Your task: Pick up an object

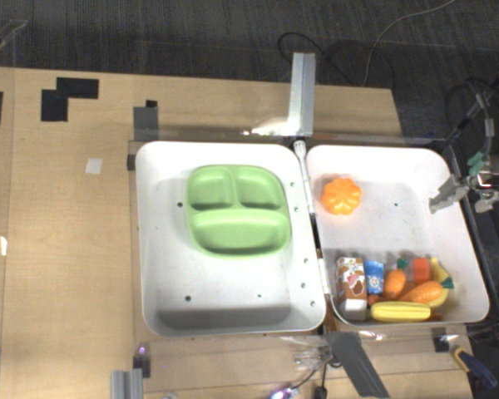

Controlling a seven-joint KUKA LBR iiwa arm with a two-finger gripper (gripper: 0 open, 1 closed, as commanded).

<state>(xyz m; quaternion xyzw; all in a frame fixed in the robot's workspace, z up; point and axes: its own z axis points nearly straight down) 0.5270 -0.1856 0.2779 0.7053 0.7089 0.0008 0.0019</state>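
The right white bin point(399, 160) holds an orange toy pumpkin point(341, 195) near its back left. Along its front wall lies a cluster of toy foods: a brown-and-white carton point(350, 277), a blue can point(374, 274), an orange carrot-like piece point(394, 283), a yellow banana point(400, 311) and an orange fruit point(424, 292). My gripper point(449, 196) reaches in over the bin's right edge, well to the right of the pumpkin and above the cluster. I see nothing held in it.
The left white bin point(162, 223) holds a green divided plate point(237, 209). A metal post point(303, 94) stands behind the seam between the bins. Cables and mounts point(491, 140) crowd the right edge.
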